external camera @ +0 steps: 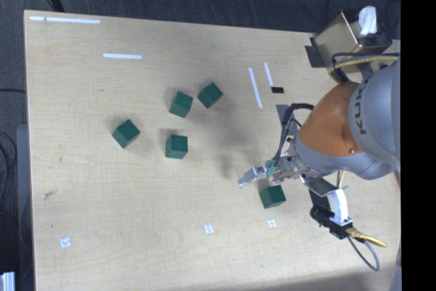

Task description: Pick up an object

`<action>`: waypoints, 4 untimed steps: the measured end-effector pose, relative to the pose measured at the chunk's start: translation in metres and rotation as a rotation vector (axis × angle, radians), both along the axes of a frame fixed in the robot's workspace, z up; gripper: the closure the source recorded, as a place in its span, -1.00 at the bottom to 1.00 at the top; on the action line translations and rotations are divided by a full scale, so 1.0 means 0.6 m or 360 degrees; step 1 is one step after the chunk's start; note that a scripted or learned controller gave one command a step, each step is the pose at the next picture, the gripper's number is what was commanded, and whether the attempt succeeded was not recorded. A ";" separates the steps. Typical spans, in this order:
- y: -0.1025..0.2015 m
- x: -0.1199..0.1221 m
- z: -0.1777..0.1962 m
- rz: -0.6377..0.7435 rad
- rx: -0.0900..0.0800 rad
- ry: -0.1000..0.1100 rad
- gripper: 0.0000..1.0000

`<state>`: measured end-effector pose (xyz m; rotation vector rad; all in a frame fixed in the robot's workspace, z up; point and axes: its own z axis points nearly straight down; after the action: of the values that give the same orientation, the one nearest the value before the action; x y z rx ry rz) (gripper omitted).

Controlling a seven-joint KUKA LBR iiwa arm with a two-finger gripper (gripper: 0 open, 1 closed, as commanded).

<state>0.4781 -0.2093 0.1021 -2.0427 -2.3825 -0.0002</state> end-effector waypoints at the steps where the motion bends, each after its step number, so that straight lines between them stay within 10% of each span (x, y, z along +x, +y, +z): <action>1: 0.001 -0.001 -0.017 0.0071 0.0001 0.0001 -1.00; 2: 0.001 0.000 0.000 0.0078 0.0002 0.0001 1.00; 3: 0.001 0.000 0.000 0.0079 0.0001 0.0001 -1.00; 4: 0.008 -0.002 -0.017 0.0143 0.0002 0.0001 -1.00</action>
<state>0.4770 -0.2047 0.0919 -1.9329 -2.4709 -0.0005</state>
